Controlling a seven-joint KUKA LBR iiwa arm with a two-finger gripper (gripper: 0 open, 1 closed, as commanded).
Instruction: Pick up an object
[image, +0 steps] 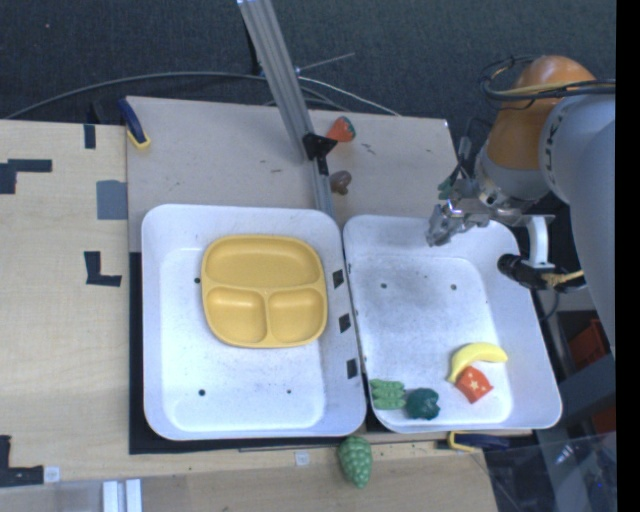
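Observation:
My gripper (440, 232) hangs over the far rim of the right bin (420, 300), with nothing visible between its fingers. In that bin's near right corner lie a yellow banana (478, 355) and a small red block (474, 384) touching it. Along the near edge of the same bin sit a light green toy (387, 393) and a dark green one (423, 403). All of these lie well toward the near side from the gripper.
The left bin (170, 390) holds a yellow divided plate (265, 289). A green bunch of grapes (354, 459) lies on the bench in front of the bins. A metal pole (288, 80), a small red-orange item (342, 128) and a brown one (341, 182) are behind.

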